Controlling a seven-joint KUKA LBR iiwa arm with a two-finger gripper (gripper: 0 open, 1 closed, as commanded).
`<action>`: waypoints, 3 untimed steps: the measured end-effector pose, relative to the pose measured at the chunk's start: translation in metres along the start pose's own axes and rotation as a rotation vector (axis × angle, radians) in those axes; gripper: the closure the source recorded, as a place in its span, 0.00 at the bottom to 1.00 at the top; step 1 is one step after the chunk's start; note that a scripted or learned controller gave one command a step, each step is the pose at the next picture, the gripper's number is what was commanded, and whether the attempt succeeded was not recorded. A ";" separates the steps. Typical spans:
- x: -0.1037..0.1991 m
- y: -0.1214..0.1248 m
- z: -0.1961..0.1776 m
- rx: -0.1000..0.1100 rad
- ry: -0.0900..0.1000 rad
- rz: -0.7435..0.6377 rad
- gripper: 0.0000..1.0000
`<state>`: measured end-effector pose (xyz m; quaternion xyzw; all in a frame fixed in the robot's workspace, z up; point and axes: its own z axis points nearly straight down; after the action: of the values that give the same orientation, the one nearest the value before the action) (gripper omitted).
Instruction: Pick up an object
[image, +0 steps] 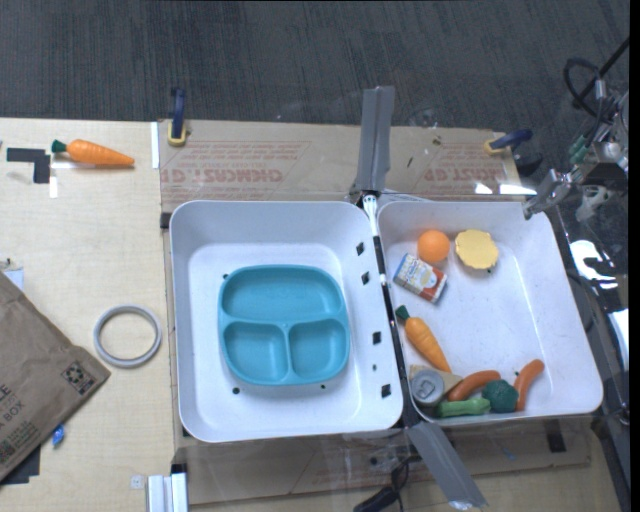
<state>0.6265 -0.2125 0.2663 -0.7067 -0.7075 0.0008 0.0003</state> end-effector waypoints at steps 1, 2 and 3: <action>0.064 0.028 0.121 0.001 0.000 -0.009 0.00; 0.094 0.032 0.161 -0.004 -0.001 -0.001 0.00; 0.111 0.033 0.173 -0.002 0.000 0.052 0.00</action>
<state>0.6593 -0.1020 0.0931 -0.7250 -0.6888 0.0000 -0.0006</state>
